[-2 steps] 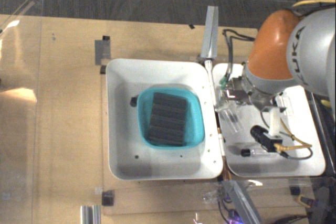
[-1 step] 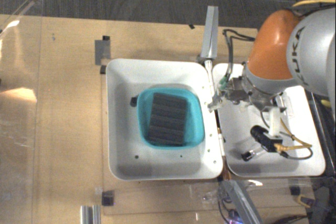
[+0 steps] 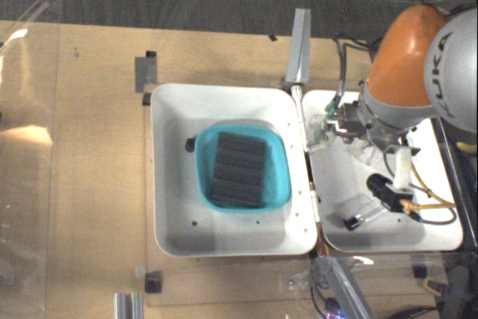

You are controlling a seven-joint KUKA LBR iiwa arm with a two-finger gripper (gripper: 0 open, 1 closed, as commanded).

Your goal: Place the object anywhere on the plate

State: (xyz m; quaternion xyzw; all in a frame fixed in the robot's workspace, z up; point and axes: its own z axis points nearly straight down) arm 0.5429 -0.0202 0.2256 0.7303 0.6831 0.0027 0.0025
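We saw the dark ridged block (image 3: 239,169) lying flat on the turquoise plate (image 3: 278,168), which sat in the middle of the left bin (image 3: 172,183). The gripper (image 3: 345,123) hung over the right bin (image 3: 336,183), at 3 o'clock from the plate and well apart from the block. Whether it stood wide or narrow we could not tell.

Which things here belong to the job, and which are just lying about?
Job: turquoise plate; dark ribbed block lying on it.
Lying about: small black piece at the plate's left edge; clear black-tipped item in the right bin.
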